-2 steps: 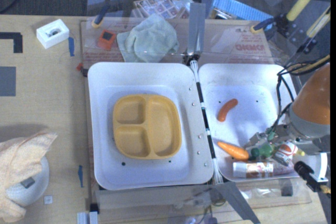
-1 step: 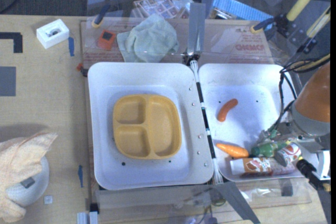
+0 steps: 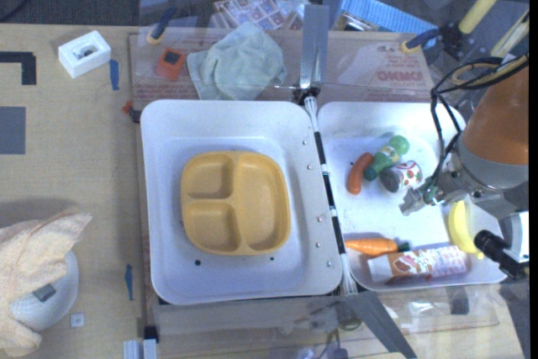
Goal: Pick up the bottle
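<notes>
A green bottle (image 3: 389, 153) with a pale label lies in the right bin (image 3: 336, 130), near its middle. A longer bottle-like container (image 3: 427, 261) with a red-and-white label and a dark cap lies along that bin's front edge. My gripper (image 3: 418, 199) hangs low over the right bin, just right of and below the green bottle, beside a white-and-red ball (image 3: 409, 173) and a grey object (image 3: 391, 179). Nothing shows held in it.
The right bin also holds a red-orange sausage shape (image 3: 360, 172), a carrot (image 3: 371, 245) and a yellow banana (image 3: 458, 224) partly under the arm. A yellow divided plate (image 3: 236, 202) sits in the left bin (image 3: 160, 181). Cloth (image 3: 239, 59) and clutter lie behind the bins.
</notes>
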Action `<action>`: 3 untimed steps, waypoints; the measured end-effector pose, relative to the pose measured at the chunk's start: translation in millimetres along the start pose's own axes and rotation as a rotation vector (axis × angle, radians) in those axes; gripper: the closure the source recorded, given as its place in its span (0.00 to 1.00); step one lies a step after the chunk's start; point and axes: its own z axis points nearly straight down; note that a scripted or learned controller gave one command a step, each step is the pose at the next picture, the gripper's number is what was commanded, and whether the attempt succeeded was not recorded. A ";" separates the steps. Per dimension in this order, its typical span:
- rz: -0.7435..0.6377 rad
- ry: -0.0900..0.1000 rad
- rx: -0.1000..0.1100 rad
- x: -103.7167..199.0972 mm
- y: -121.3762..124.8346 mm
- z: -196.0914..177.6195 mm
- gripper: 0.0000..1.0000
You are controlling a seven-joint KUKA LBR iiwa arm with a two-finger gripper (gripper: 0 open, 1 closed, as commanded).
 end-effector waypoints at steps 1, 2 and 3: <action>0.000 0.000 0.000 0.1 0.0 0.0 0.00; 0.039 -0.001 0.001 17.8 92.8 -22.2 0.00; -0.024 -0.002 -0.005 -36.9 114.9 74.3 0.00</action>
